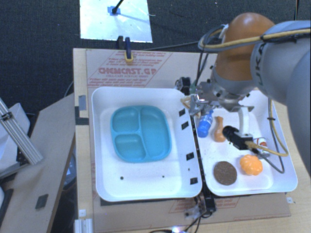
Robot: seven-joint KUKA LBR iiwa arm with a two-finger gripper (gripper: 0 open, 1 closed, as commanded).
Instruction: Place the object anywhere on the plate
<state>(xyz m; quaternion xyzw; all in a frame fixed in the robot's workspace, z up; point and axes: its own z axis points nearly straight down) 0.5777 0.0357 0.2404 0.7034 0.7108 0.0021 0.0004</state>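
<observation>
**Gripper over the right bin, plate waiting at centre-left**

Nearest, I am seeing a brown disc (225, 173) and an orange object (251, 165) lying at lower right. Further back, the gripper (200, 108) is hovering above a blue bottle (204, 124); its finger state I cannot tell. The teal plate (141, 133) is sitting centre-left.

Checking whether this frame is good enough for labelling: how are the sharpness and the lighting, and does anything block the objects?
Camera view: even, soft light, faint shadows; mild glare on the foil-like sheet. The blue plate is fairly sharp; the arm looms large, soft-edged, and covers part of the right bin. The gripper is hard to read.
</observation>
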